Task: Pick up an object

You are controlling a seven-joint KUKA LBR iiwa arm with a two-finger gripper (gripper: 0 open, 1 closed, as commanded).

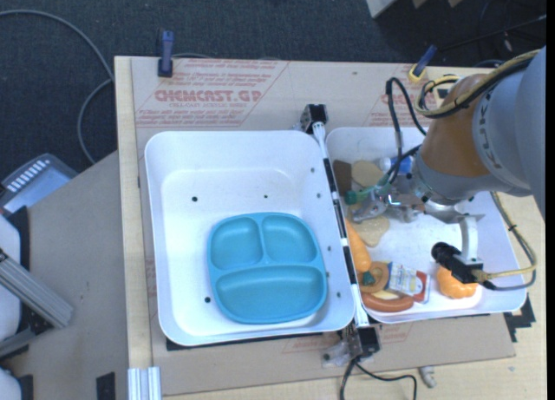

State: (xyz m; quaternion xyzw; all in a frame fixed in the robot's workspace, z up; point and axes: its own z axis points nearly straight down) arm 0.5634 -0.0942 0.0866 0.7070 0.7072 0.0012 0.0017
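From where I stood, the arm point(486, 138) reached in from the right and hung over the right bin point(421, 246). Its gripper point(371, 206) was down in that bin's upper left part, close to the wall shared with the left bin point(217, 173). I could not tell how far the claw was open, nor whether it had hold of anything, as its metal parts were tangled in with the clutter beneath.

The loose things lay crowded around it. A small green item point(356, 195) sat just beside the gripper on the wall side. A pale beige piece point(366, 173) lay just beyond it toward the far rim, and a tan rounded piece point(375, 232) lay just on the near side. Further toward the near rim, an orange carrot-like piece point(357, 252) lay along the dividing wall. Near it were a small teal round thing point(373, 278) and a white packet with red print point(404, 278), both resting against a brown-orange ring point(390, 301). An orange lump point(453, 285) sat apart in the near right corner.

In the left bin, a blue divided plate point(267, 266) with three compartments lay flat toward the near side. Both bins stood on a bench point(217, 95) topped with brown sheet printed in red.
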